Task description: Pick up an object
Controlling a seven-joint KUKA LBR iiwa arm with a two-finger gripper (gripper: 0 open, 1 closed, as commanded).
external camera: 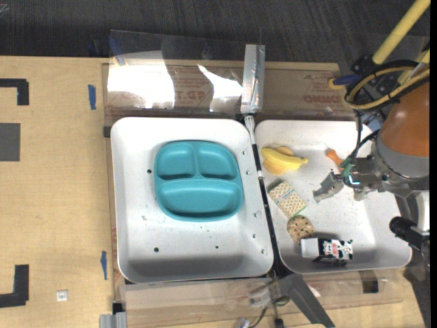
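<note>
- gripper (326, 188) hovers low in the right bin (382, 248); whether it is apart or together, i cannot tell.
- nearest objects: patterned packet (287, 198) just left, banana (283, 159) up-left, lying crosswise.

The bins (130, 203) are white, and the plate (198, 181) is teal. The banana (282, 160) is yellow, the cookie (299, 227) is brown with dark spots, and the wafer (287, 199) has a beige checked pattern.

I'm working in a robotics lab. My table (48, 183) is taped cardboard, with loose cables (375, 80) behind the jaws.
</note>
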